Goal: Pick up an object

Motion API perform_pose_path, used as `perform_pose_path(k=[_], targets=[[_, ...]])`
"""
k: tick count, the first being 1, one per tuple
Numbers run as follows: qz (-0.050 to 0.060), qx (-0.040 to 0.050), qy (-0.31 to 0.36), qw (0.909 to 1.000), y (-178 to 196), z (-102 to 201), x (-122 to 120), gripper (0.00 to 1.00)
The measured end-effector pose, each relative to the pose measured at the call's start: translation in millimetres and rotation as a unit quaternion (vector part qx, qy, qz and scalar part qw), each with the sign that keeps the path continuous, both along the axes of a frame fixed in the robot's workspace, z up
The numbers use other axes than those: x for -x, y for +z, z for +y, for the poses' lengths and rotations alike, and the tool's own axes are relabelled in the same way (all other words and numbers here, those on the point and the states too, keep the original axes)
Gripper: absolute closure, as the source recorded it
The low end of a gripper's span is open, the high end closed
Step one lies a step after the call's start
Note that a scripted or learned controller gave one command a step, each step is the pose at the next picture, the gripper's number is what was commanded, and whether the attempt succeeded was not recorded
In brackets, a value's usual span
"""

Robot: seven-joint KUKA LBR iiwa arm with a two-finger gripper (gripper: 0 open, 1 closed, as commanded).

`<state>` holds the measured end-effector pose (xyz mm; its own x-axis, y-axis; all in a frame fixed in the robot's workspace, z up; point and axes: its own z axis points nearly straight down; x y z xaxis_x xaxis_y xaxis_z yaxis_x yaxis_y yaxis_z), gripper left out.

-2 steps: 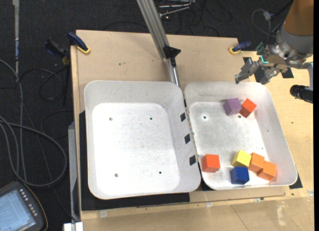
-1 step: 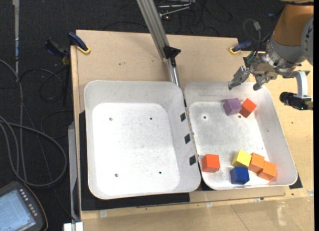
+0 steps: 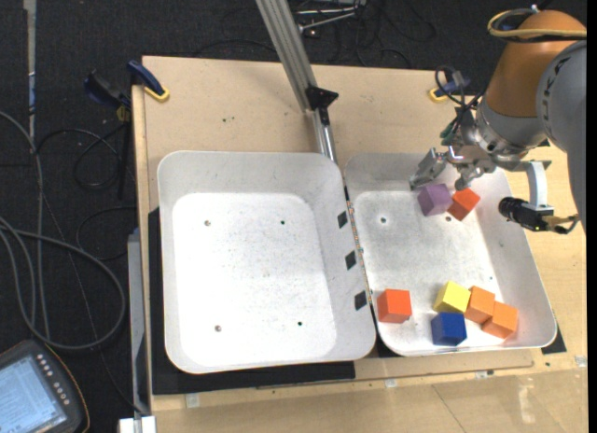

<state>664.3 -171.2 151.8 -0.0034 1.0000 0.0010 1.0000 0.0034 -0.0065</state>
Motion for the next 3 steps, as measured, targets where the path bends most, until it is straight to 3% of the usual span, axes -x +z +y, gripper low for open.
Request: perform_pose_path(k=[1, 2, 3], targets=[[-0.004, 0.0006, -0.001, 1.0000, -36, 0, -1, 0.00], [-0.005, 0.0014, 0.000, 1.0000, -26, 0, -2, 1.00], [-0.007, 0.0013, 0.000, 1.0000, 32, 10, -6, 1.00]])
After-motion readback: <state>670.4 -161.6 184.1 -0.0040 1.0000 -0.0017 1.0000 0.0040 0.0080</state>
